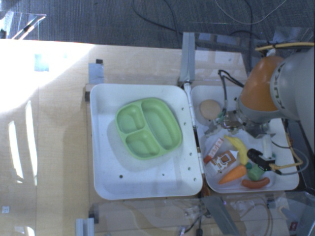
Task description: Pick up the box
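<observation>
The box (221,157) is small and white, with a red end and a brown picture, and it lies flat in the right bin (291,183). A yellow banana (238,149) touches its right side and an orange carrot (232,174) lies just in front of it. My gripper (225,124) hangs low over the far half of the same bin, a short way behind the box and apart from it. The grey arm with its orange band (263,88) hides the bin's far right part.
A tan round piece (210,109) lies left of the gripper. A green item (255,172) and a red sausage-like item (256,183) lie near the bin's front right. The left bin (101,132) holds a green divided plate (148,128).
</observation>
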`<state>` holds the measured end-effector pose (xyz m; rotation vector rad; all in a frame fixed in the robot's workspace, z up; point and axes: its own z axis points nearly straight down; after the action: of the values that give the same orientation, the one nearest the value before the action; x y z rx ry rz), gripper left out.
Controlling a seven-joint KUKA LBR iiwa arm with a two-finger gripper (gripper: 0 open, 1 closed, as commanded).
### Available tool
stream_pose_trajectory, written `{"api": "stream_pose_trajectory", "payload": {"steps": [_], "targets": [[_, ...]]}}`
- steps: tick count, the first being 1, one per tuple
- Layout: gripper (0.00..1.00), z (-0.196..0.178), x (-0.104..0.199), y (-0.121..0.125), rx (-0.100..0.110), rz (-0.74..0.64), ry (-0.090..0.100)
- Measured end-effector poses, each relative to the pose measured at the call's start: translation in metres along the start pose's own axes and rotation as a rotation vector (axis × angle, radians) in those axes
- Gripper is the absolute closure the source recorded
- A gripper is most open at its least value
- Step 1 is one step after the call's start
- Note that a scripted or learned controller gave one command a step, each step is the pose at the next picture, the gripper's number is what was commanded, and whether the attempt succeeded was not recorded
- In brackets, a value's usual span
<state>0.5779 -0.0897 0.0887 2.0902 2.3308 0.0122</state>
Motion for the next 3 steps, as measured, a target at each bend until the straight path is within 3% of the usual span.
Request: {"api": "stream_pose_trajectory", "payload": {"steps": [1,2,3], "targets": [[0.00,0.003,-0.008,0.078,0.003,-0.004,0.001],[0.00,0.001,-0.003,0.022,0.004,0.002,0.002],[0.00,0.004,-0.032,0.089,0.005,-0.066,0.001]]}}
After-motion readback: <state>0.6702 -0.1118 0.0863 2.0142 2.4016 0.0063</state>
